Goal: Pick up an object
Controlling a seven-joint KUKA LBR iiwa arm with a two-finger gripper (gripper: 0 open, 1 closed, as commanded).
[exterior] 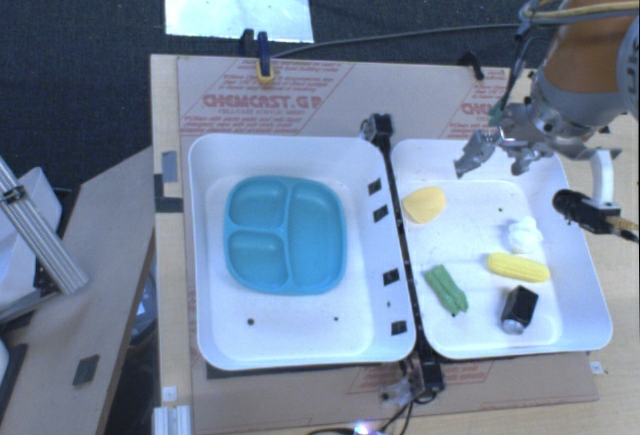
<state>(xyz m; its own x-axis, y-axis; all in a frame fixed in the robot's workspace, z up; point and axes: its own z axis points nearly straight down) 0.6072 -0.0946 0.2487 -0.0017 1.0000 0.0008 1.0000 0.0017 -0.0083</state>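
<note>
In the right bin lie a pale yellow rounded piece, a green pod-like piece, a yellow corn cob, a small white lump and a black cylinder. My gripper hangs open over the bin's far edge, up and to the right of the pale yellow piece, with nothing between its fingers.
The left bin holds a blue divided plate. Black clips run along the seam between the bins. A black fitting sticks in at the right bin's right rim. A cable crosses behind the bench.
</note>
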